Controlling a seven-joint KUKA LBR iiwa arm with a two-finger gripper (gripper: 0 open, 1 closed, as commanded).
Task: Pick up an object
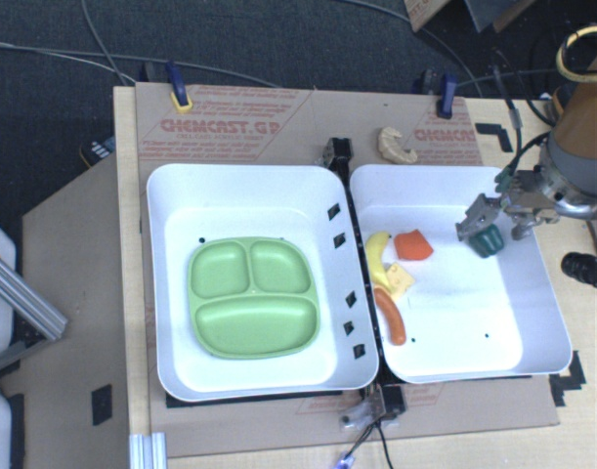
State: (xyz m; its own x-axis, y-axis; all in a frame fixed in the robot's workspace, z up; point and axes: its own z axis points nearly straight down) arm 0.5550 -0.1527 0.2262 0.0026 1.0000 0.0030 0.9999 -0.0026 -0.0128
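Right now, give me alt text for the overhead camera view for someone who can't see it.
The gripper hangs over the right bin, apart from a banana, orange piece, cheese wedge and hot dog by its left wall. The left bin holds a green divided tray.

The divided tray (253, 296) lies in the left bin (171, 203). To the tray's right, past the wall between the bins, the banana (377, 254), cheese wedge (400, 279) and hot dog (390, 316) lie in the right bin (533, 345). The pepper piece (412, 246) sits farther right of the tray. The gripper (490, 231) is farthest right.
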